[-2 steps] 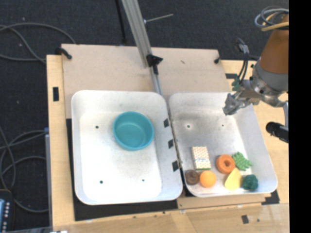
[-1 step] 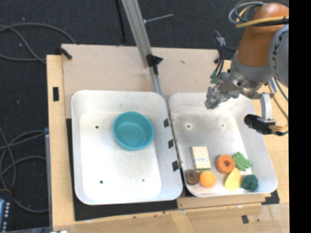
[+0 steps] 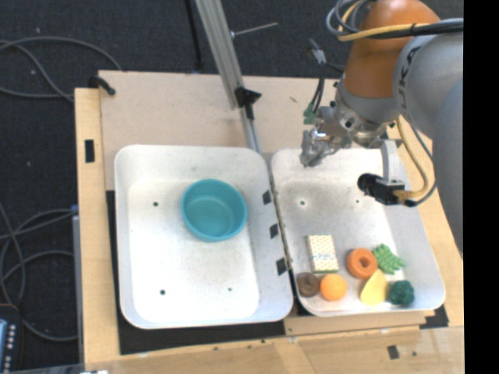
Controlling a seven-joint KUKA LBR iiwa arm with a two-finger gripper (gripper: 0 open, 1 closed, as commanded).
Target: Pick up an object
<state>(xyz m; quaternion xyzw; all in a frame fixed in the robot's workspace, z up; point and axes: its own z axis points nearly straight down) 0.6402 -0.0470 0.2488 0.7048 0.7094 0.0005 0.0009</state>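
Toys (image 3: pixel 355 275) cluster; gripper (image 3: pixel 312 153) above, fingers perhaps blurred.

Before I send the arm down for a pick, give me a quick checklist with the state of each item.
1. Claw free of any load: ok, nothing seen between its tips.
2. Claw above the toys: not ok, it hangs over the right bin's far edge; the toys sit at the near end.
3. Finger opening: cannot tell.
4. Targets separated: not ok, the orange ball, donut and yellow wedge are crowded together.
5. Easiest target: ok, the cracker block has bare floor beyond it.
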